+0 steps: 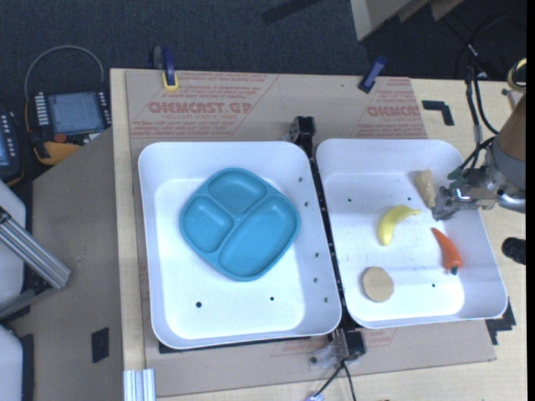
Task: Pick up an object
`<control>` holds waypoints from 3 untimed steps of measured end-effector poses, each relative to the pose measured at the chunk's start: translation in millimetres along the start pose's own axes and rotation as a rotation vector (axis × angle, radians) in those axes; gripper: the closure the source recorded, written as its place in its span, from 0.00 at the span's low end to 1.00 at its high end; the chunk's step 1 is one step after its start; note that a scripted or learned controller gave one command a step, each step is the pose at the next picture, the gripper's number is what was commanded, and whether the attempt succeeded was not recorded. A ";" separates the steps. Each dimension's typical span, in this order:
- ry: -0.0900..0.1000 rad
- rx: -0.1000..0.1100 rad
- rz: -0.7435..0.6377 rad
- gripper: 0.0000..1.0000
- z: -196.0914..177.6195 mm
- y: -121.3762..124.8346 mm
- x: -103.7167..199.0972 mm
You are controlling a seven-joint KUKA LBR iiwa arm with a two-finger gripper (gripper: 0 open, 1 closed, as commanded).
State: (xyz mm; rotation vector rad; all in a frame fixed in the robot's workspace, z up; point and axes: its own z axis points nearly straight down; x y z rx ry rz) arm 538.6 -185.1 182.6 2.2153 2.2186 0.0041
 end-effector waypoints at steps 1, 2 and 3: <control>-0.001 -0.002 0.000 1.00 -53.8 2.0 -0.6; 0.003 0.005 -0.003 1.00 -51.9 11.0 41.5; 0.002 0.004 0.000 1.00 -59.4 27.2 91.4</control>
